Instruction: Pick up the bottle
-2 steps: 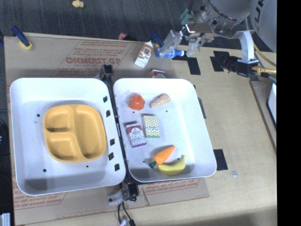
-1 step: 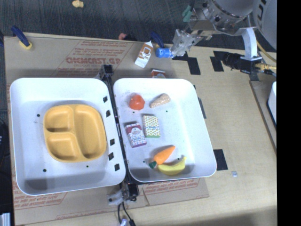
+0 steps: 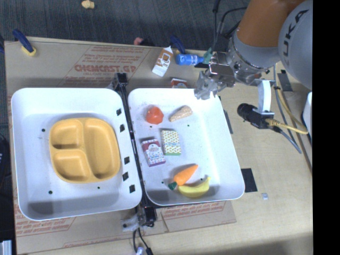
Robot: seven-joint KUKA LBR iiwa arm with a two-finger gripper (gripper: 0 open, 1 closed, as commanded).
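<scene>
Bottle (image 3: pixel 187 59): blue, lying on its side on the tabletop (image 3: pixel 265 206), outside both bins, just up-left of the end effector (image 3: pixel 204 92). Long axis roughly left-right in the camera view. Which end is the cap cannot be told; its right end is hidden by wrist hardware.
End effector: hangs over the back rim of the right bin (image 3: pixel 228 158), near its far corner. Nothing is seen between the fingers; spread or pressed together cannot be told, the tips being blurred against the rim.
Neighbours of bottle: small carton (image 3: pixel 162 61) just left of it; blue clamp (image 3: pixel 177 44) close behind it.
Hidden: tabletop right of the end effector is covered by arm (image 3: pixel 276 20) and cables (image 3: pixel 287 126).
Open room: bare cardboard lies left of the carton; a bare strip lies between the bottle and the bin rim.
Right bin contents: tomato (image 3: pixel 154 115), bread piece (image 3: pixel 181 112), two packets (image 3: pixel 162 146), carrot (image 3: pixel 184 175), banana (image 3: pixel 194 188), all below-left of the end effector.
Left bin (image 3: pixel 26 142): holds yellow divided tray (image 3: pixel 84 149).
</scene>
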